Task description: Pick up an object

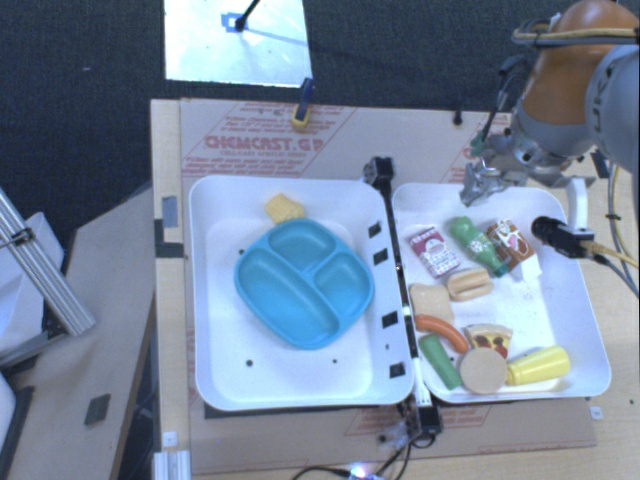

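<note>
My gripper hangs over the far edge of the right bin, above and a little beyond the green bottle. Nothing shows between its fingers. Several toy foods lie in that bin: a red and white carton, a red packet, a hot dog bun, a slice of bread, a sausage, a green cucumber, a pizza slice, a round tan cookie and a yellow corn piece.
The left bin holds a blue divided plate and a small yellow piece at its far side. A black divider runs between the bins. A black cable connector sits over the right bin's far right.
</note>
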You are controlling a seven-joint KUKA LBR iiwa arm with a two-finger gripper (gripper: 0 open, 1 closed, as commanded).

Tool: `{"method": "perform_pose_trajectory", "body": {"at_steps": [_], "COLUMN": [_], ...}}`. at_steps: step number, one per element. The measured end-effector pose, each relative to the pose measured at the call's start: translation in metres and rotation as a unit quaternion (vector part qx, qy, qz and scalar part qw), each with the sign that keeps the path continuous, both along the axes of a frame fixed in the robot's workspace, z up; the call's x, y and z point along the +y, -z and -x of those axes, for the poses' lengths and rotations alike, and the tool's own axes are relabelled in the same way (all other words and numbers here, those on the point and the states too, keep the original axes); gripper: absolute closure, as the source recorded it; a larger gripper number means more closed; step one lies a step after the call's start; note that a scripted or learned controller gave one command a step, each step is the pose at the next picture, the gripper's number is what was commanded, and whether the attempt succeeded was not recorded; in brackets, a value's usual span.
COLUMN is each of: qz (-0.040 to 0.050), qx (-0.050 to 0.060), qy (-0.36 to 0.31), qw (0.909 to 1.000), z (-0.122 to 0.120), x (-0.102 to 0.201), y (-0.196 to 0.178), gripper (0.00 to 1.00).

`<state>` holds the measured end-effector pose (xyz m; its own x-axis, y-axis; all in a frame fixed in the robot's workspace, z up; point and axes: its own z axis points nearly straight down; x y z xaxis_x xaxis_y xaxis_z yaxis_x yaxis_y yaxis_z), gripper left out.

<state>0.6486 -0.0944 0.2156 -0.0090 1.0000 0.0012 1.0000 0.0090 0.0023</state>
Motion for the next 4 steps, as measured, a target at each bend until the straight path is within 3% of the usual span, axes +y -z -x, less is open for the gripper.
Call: {"method": "perform_pose_trajectory", "body": {"at_steps": [2, 4], "qz": [-0.0003, 0.0003], "qx": [0.0, -0.001], "qy": [0.0, 0.002], "qw": [1.0, 1.0], "z": [-0.017, -0.018], "x": [0.108, 0.106], "y": [0.001, -0.02], "gripper": [1.0, 1.0]}}
